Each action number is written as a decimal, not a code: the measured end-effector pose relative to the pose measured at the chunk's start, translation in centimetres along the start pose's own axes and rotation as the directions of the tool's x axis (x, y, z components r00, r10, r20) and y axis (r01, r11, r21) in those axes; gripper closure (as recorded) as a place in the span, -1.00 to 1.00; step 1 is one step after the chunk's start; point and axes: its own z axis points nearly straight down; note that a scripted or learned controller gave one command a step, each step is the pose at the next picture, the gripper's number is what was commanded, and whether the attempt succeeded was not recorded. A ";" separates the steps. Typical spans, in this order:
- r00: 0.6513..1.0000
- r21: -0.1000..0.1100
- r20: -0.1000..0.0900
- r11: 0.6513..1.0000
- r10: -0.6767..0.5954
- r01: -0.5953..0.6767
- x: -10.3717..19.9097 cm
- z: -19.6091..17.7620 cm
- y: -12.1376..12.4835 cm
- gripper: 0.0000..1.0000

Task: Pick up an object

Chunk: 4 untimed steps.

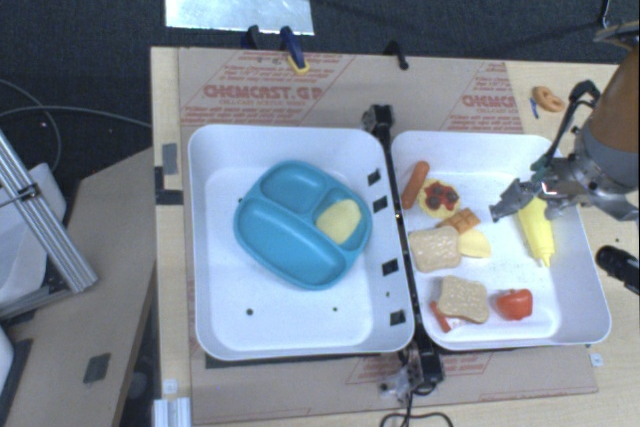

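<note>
Two shallow white plastic bins sat side by side on the desk. The left bin held one glossy blue divided plate with one pale yellow lump. The right bin held one sausage, two bread slices, one tomato and one smooth yellow corn cob. The claw hung at the frame's right, directly above the cob's upper end; I cannot tell its opening.
</note>
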 end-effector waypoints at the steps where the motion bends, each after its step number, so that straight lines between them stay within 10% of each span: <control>1: 1.000 -0.010 -0.003 1.000 -0.012 0.012 11.5 -12.5 -4.1 -1.00; 2: 1.000 -0.001 0.000 1.000 -0.002 0.002 12.1 -10.7 -3.9 -1.00; 3: 1.000 -0.004 0.000 1.000 -0.007 0.007 12.0 -11.8 -3.8 1.00; 4: 1.000 0.004 0.000 1.000 0.003 -0.003 12.8 -6.0 -4.5 1.00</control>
